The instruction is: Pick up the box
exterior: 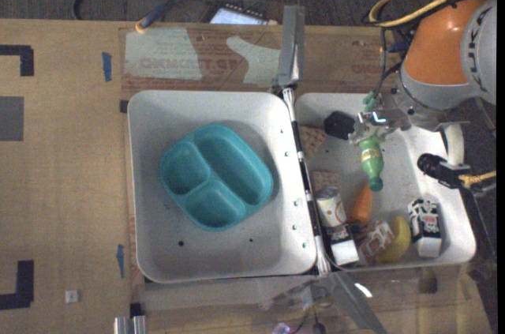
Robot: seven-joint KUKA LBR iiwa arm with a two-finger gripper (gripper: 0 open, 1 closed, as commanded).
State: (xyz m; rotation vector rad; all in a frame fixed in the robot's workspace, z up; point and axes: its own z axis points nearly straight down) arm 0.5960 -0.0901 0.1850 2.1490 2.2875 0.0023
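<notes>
Down along the near edge of the right bin sits a jumble: a small white-and-dark box pressed into the near-left corner, a wrapped snack packet and a yellow lemon-like fruit beside it, and a black-and-white carton standing toward the near-right corner. They look heaped against that wall as if tossed in and left to settle where the rim stopped them. Just behind the corner box is a small can on its side against the left wall, with an orange carrot-shaped piece leaning next to it. Over in the left bin a teal divided tray lies flat in the middle, on its own. Now the arm: the gripper hangs near the far edge of the right bin, and a green bottle dangles below it, neck up, so the fingers look closed on the bottle, not on the target. That puts the box well apart from the gripper, toward the near-left corner, with the can and carrot between them. My read: the bottle has to go before any approach.
</notes>
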